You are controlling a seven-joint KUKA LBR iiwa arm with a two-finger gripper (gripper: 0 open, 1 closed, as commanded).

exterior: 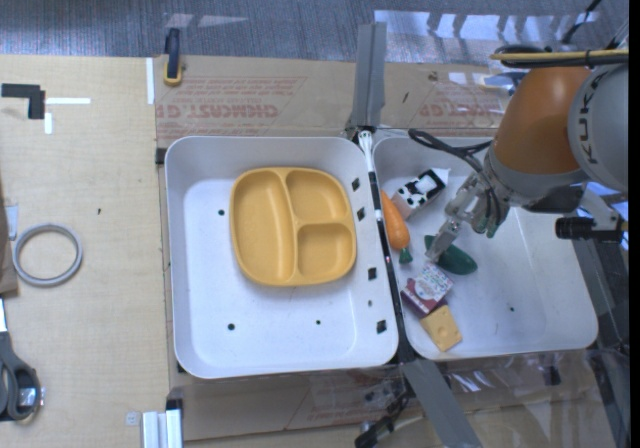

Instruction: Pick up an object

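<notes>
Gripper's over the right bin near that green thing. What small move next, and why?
Probably ease straight down: the gripper hangs just above the dark green object, with nothing seen between its fingers, and the carrot lies apart to the left.

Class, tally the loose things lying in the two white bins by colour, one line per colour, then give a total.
Yellow: 2, the divided plate and the yellow block
Orange: 1, the carrot
Green: 1, the dark green object
Black and white: 1, the cow-patterned toy
Red and white: 1, the packet
Total: 6
</notes>
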